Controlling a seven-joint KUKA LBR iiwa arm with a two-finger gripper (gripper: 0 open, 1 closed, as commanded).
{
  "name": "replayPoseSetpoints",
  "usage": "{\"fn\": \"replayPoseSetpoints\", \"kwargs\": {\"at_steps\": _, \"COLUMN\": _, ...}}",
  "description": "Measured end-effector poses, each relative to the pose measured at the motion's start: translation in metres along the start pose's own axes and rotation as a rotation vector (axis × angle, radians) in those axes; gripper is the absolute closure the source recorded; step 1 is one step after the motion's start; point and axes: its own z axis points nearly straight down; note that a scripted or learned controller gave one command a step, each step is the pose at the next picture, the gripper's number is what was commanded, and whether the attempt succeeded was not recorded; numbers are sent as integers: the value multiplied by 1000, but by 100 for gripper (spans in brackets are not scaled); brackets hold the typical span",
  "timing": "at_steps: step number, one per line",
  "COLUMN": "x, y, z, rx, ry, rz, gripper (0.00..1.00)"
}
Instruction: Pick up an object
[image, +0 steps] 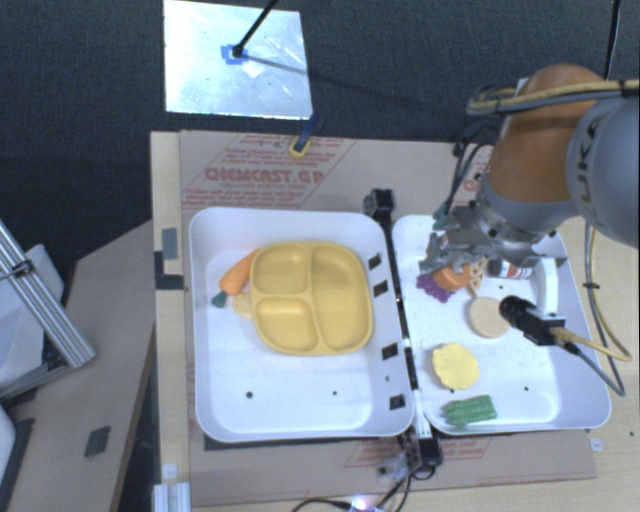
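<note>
My gripper (452, 262) hangs low over the back left part of the right bin (570, 400). Right below it lie a small orange piece (456, 279) and a purple piece (432, 287), both partly hidden by the gripper. A tan round disc (487, 318) lies just in front and to the right. Nearer the front are a yellow round piece (455, 365) and a green ridged piece (469, 409). A red and white item (508, 270) peeks out behind the wrist.
The left bin (215, 390) holds a yellow divided plate (305, 298) with an orange carrot (237, 272) at its left side. A black divider with clips (392, 300) runs between the bins. A shiny square sheet (238, 60) lies behind the bench.
</note>
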Motion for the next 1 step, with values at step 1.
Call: {"fn": "replayPoseSetpoints", "kwargs": {"at_steps": 1, "x": 48, "y": -18, "z": 1, "rx": 0, "ry": 0, "rz": 0, "gripper": 100}}
